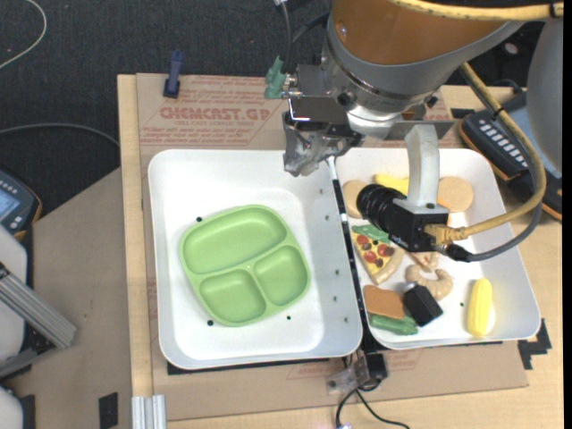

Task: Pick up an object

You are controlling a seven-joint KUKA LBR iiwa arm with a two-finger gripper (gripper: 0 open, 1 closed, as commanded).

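Jaws, gap unreadable, hang over left bin [170, 195]; arm [402, 34] hides part of right bin [514, 271]

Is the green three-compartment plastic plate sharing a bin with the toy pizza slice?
No, the green three-compartment plastic plate lies in the neighbouring white bin.

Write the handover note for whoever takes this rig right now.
Gripper: hangs over the far right corner of the left bin, beside the wall it shares with the right bin. Whether it grips anything is unclear.
Things: the green divided plate lies in the left bin. The pizza slice, yellow corn, black block and tan cookie lie in the right bin.
Done: no object seen lifted.
Left: pick up one object.
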